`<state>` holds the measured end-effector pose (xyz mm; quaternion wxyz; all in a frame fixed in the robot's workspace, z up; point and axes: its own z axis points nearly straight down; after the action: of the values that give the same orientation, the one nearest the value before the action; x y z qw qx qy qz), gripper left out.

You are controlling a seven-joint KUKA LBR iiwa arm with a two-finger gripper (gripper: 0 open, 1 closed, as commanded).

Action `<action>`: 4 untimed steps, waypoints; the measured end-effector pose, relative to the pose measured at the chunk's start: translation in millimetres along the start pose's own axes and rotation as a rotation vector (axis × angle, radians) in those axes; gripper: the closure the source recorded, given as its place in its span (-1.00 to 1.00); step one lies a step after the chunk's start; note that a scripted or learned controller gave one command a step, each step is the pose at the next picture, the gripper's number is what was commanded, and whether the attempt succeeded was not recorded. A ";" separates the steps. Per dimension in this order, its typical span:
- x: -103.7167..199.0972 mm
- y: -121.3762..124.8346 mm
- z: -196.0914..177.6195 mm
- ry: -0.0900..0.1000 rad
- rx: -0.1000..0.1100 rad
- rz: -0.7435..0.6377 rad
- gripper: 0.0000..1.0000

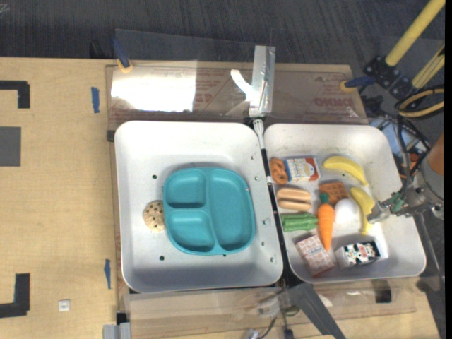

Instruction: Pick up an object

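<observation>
Right bin (353, 134), toys crowded; claw (390, 207) at edge, blurred

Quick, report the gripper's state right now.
Gripper: at the right bin's right edge, beside a banana; open or shut cannot be told.

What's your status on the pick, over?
Gripper low at right bin's right rim, beside lower banana. Nothing seen held. White egg, carrot crowd that banana. Teal plate, cookie in left bin.
</observation>
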<state>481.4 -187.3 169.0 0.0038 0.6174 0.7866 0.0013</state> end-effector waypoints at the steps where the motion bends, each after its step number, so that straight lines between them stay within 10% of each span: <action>1: 0.9 -1.3 2.9 0.003 0.005 0.000 -1.00; 2: 9.8 38.2 81.9 -0.001 0.000 0.285 -1.00; 3: 10.8 40.0 70.9 -0.001 -0.002 0.282 1.00; 4: 31.5 47.5 74.1 0.003 0.007 0.377 1.00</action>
<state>520.6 -145.6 95.1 0.0001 0.7537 0.6572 0.0001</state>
